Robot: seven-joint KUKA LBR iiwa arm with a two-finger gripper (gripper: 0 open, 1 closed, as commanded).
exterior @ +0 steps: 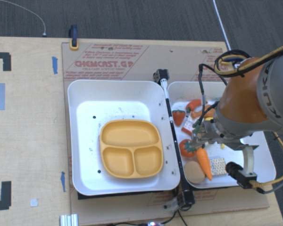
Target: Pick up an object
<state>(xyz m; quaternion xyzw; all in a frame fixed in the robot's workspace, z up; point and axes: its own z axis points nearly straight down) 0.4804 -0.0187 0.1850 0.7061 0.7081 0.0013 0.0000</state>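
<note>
A: We have the arm (247,102) low over the right bin (266,175), and the gripper (198,138) sits at the left end of the wrist, right among the toy food. Can we tell how it stands?

B: We can't. The wrist hides it from above, so we should not call it apart, together, or clamped on anything.

A: Then what could go wrong from here, in our view?

B: We count 3 risks. 1: the pieces crowd each other, so a close could catch 2 at once or pinch only an edge, and the piece would slip on the lift. 2: the carrot (203,163) is tapered and smooth, so we'd expect it to squirt out of a squeeze. 3: the gripper is close to the wall between the 2 bins, and a nudge could push a piece against that wall instead of gripping it.

A: And where do the candidates lie relative to it?

B: The tomato (186,148) is just beside the gripper, on its left and slightly below in view, apparently touching or nearly so. The carrot starts right under the gripper and runs down toward the near rim. The tan round piece (195,173) lies further along, beside the carrot's tip. The strawberry (178,117) sits near, toward the far side. The yellow tray (131,148) rests in the left bin (80,140), well apart.
</note>
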